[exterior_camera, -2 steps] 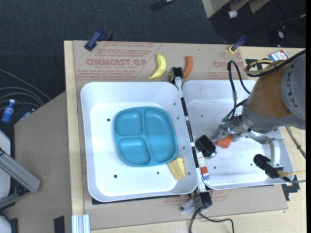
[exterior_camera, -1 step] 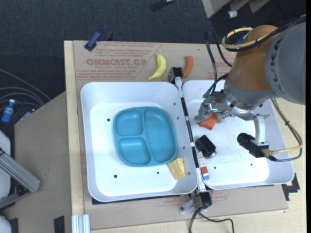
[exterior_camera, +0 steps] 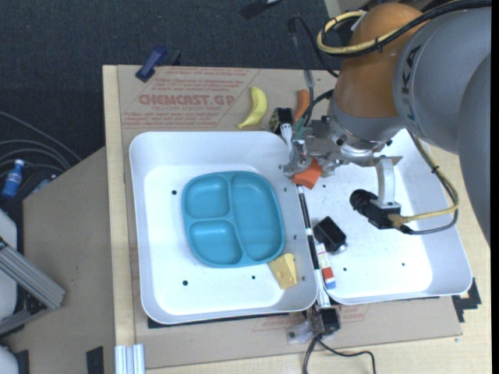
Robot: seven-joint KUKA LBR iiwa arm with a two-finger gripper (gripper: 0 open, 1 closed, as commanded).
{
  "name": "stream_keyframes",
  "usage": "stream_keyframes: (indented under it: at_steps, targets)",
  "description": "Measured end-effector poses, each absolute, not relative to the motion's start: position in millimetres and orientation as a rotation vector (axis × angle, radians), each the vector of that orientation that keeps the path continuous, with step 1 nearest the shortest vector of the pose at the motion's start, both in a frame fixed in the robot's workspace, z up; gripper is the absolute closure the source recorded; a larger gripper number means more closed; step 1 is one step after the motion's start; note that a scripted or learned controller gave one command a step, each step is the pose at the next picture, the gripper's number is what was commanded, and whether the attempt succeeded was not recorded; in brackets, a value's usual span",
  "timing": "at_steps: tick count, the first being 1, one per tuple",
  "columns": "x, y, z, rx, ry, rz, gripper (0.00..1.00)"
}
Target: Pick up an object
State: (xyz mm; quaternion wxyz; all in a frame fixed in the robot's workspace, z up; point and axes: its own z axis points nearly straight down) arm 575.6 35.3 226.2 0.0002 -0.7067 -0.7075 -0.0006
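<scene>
Orange wedge-shaped block [exterior_camera: 307, 177] is sitting at the bins' shared rim, centre frame, right under your two-finger gripper [exterior_camera: 306, 162]. You're hovering over it; whether the fingers are gripping it, I cannot tell. No lift showing yet, so the pick is pending.

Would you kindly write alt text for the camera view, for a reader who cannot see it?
A grey robot arm's pincer hangs over an orange object at the seam between two white bins. The left bin holds a blue divided plate and a yellow wedge; a yellow banana lies behind.
</scene>
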Motion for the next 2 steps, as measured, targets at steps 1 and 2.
stream_keyframes:
  at_steps: [1, 2]
  targets:
    - [587.0, 106.5, 207.0, -2.220, -2.223, -0.001, 1.00]
    - [565.5, 134.5, 253.1, -2.219, -2.223, -0.002, 1.00]
